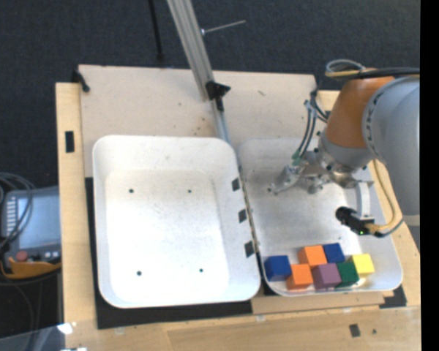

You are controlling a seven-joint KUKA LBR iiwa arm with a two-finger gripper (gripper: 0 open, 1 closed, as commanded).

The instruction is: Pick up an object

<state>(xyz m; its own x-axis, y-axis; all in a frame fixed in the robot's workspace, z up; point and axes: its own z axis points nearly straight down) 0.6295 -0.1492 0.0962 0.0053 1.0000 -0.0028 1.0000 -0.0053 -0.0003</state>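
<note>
Several small coloured blocks lie bunched at the near end of the right bin (278, 218): a blue block (277, 266), an orange block (314, 255), a second blue block (334, 252), a yellow block (363, 263), another orange block (301, 275), a purple block (325, 275) and a green block (347, 272). My gripper (300, 180) hangs over the middle of the right bin, well behind the blocks and apart from them. Nothing is seen in its grasp. The grey arm with its orange band (351, 115) comes in from the right.
The left bin (168, 218) sits beside the right one with a divider edge between them. A slanted metal rail (194, 42) rises at the back. Cables (369, 221) trail from the wrist over the right bin's right side.
</note>
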